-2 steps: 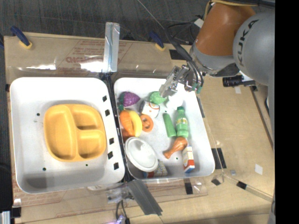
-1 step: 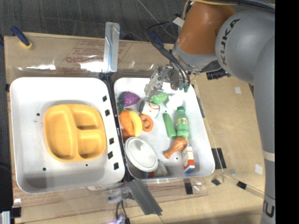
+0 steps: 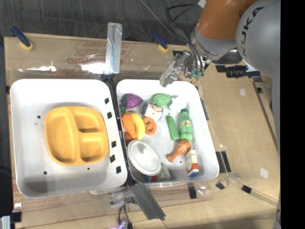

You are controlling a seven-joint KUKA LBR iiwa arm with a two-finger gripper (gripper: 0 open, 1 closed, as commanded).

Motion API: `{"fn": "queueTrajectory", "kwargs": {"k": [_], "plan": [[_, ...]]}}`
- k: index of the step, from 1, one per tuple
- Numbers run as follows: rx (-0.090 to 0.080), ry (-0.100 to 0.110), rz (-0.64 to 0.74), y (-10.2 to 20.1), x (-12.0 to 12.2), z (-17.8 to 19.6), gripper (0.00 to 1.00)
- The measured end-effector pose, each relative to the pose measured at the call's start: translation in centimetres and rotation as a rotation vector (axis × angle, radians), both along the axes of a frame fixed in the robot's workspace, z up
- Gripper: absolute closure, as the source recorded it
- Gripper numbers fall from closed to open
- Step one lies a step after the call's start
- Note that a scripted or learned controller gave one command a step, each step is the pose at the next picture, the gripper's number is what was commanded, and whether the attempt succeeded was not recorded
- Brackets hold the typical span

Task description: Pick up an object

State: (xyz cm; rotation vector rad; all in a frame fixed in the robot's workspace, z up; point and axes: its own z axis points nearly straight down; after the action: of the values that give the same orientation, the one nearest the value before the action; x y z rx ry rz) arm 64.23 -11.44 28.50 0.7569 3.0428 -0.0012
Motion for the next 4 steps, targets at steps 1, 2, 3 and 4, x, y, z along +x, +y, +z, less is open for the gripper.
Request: {"fn": "queueTrajectory", "kwargs": {"k": [1,2,3,4], "plan": [[-0.003,0.001,0.395,-7.1,-0.6,0.2,1.0],[0.003,0.009,0.569,-5.3,-2.6,-7.6,1.0],[-0.002,0.001,0.284,-6.8,-0.5,-2.9,1.0],[0.001,0.006,0.464,-3.4,-1.9,-7.7,1.0]]}}
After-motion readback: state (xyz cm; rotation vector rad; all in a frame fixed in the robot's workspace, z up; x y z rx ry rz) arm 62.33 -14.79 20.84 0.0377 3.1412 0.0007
